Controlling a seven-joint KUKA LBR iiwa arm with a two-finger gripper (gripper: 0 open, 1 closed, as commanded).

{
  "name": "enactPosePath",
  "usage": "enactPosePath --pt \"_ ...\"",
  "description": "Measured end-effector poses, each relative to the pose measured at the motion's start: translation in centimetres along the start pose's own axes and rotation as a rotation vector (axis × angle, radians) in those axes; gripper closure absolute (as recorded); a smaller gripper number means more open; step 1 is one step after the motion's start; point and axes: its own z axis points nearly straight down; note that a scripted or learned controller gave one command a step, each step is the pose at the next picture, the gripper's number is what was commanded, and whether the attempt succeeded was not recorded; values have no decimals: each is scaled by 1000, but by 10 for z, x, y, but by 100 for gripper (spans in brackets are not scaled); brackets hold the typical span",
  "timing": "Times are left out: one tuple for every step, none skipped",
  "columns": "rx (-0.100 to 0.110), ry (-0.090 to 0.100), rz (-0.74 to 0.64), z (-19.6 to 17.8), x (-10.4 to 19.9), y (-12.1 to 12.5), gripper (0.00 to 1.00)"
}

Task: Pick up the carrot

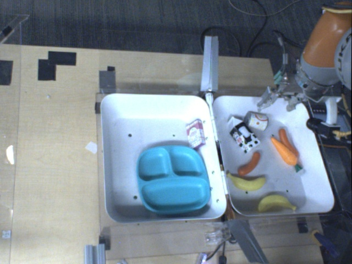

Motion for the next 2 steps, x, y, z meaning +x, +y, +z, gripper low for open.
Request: enactPosePath --pt "-4 -2 -249 96 -52 -29 0" --pt "-13 -5 -251 83 -52 -26 100"
